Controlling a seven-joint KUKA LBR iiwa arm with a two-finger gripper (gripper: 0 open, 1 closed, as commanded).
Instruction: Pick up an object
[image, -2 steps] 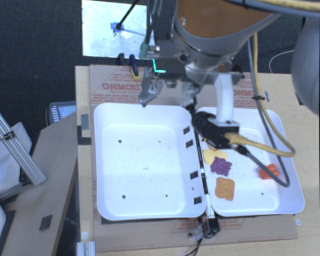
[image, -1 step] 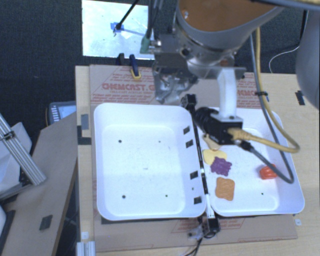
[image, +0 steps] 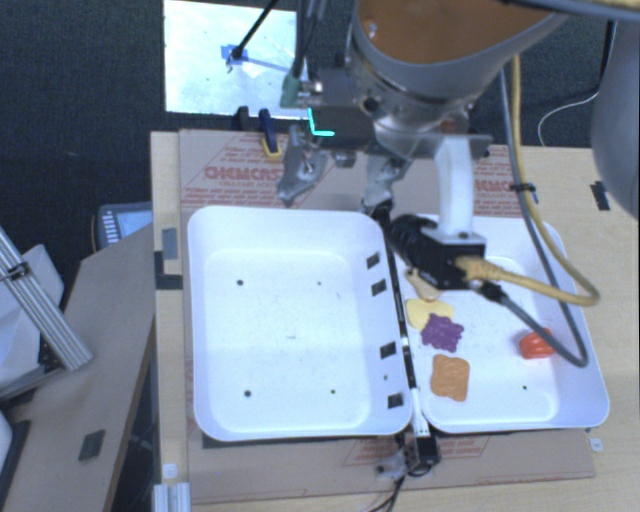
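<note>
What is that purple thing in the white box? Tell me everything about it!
The purple thing is a small, flat, lumpy-edged piece that looks soft, like rubber or foam. It lies flat on the floor of the right bin, near the divider between the bins. A pale yellow piece touches its upper left edge, and an orange piece sits just below it.

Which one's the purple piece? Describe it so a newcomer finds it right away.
Look in the right bin, near the divider it shares with the left bin. Three small objects line up there: a pale yellow piece, the purple piece and an orange piece nearest the front. It is the middle one, the only purple item, with a lumpy outline.
</note>
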